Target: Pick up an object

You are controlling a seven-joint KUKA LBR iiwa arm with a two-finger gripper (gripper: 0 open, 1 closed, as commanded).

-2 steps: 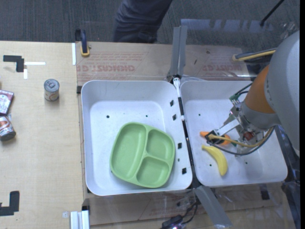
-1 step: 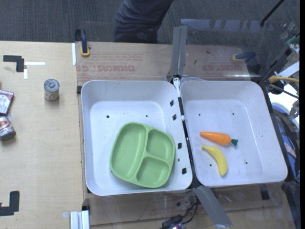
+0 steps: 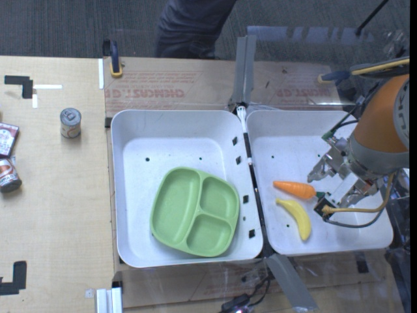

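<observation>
— Over the right bin [image 3: 280, 142], toward its right-hand side, your tool [image 3: 329, 175] hangs low. The grey arm with its orange band [image 3: 384, 116] reaches in from the right.

— Is it holding anything?

— You have nothing in it that I can make out. I cannot tell from this slant whether the tool stands apart or together, because the wrist covers that part.

— Where are the things I could pick?

— Your carrot [image 3: 294, 189] lies on the floor of that same bin, just left of the tool. Its thick end points toward the tool and its tip toward the wall between the bins. It is very close to the tool, but I cannot say whether they touch. Your banana [image 3: 296, 217] lies just in front of the carrot, curved, nearer the bin's front wall. The two are near each other but look apart.

— And the other bin?

— You'll see a green divided plate [image 3: 195, 210] with three compartments. It lies flat in the left bin [image 3: 130, 135], turned askew and toward the front.

— Anything outside the bins?

— On the wooden tabletop [image 3: 58, 240] to your left a small can [image 3: 70, 122] stands upright, well apart from the bins. A packet [image 3: 6, 139] and a jar [image 3: 8, 175] sit at the left edge, partly cut off. A blue clamp [image 3: 112, 56] grips the back edge near the left bin's far corner. Beyond the tabletop stands a person in dark clothes [image 3: 195, 12].
</observation>
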